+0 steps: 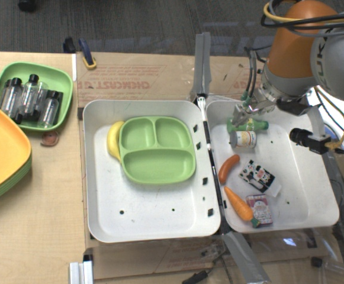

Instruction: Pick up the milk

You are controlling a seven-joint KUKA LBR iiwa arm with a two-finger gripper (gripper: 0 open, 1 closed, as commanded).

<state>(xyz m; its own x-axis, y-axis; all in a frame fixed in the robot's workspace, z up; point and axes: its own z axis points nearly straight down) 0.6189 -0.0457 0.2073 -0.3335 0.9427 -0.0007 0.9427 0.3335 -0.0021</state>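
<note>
Inside the right bin [302, 218] lie two carrots [229, 168], one milk [259, 177]; hand [247, 114] grip unclear.

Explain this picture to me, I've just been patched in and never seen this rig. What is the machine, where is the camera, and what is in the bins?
One fixed camera looks down at a slant on two shallow white bins. The grey arm with the orange band is the robot, and it reaches in from the right. Its tool hangs at the far end of the right bin, just above a small pale cylindrical container.

That bin also holds two orange carrot-shaped pieces, a small pink packet and a small black-and-white patterned carton, probably the milk. The carton lies apart from the tool.

The left bin holds a green divided plastic plate with a yellow piece at its left edge.
</note>
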